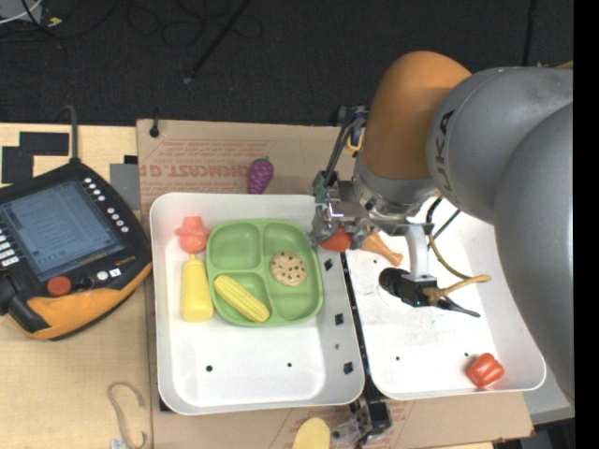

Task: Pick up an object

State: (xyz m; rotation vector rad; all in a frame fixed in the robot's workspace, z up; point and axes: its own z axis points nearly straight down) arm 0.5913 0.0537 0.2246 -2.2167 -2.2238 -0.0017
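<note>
Gripper (329, 221) at frame centre, can't tell its state; small red toy (336, 241) just below looks light, rigid, smooth, so pinch across its middle.

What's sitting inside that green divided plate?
The green plate holds a corn cob in one compartment and a cookie in another. Nothing is covered, and the plate's underside is hidden.

A green tray (265, 274) is showing a yellow corn cob (241, 297) at seven o'clock and a brown speckled cookie (288, 268) at three.
</note>
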